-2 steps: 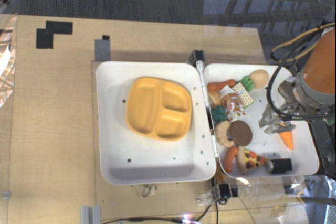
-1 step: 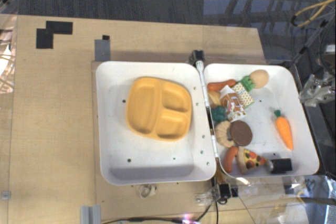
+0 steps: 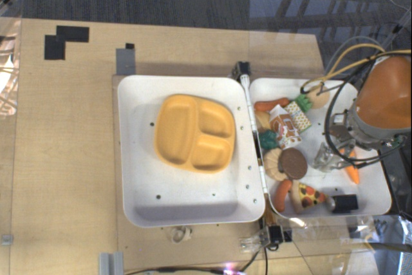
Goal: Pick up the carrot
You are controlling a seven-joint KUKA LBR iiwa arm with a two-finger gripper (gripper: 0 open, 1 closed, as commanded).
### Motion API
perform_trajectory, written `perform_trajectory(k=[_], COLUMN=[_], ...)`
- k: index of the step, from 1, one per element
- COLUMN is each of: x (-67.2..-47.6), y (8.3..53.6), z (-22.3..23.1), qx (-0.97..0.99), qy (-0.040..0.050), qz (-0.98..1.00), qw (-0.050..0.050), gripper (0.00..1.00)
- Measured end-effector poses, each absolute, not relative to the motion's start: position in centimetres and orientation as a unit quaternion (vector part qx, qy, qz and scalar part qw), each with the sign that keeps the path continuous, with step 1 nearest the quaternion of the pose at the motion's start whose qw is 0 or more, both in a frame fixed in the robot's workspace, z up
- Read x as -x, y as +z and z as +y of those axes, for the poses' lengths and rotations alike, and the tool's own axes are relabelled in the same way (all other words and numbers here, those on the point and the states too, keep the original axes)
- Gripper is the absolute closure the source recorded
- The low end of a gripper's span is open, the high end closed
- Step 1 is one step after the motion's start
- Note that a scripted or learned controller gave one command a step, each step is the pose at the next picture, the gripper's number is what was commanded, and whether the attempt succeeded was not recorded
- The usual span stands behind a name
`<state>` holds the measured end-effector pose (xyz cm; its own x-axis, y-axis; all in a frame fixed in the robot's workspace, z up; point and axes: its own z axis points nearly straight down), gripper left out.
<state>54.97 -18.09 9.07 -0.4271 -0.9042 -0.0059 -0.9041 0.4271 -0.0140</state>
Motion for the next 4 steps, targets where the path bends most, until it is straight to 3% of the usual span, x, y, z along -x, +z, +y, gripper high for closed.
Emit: perform_trajectory(k=[1,3,4], x=[-52.6,-53.3,-51.2], y=[9.0,11.5,22.4], z=[-20.5,-20.2,-12.8], qx=[0.724,0.723,0.673], qy=[-0.0069,-0.0121,-0.0060], qz=[0.690,0.691,0.739], qw=[0.006,0.014,0.007], gripper=[1.00,1.00,1.00])
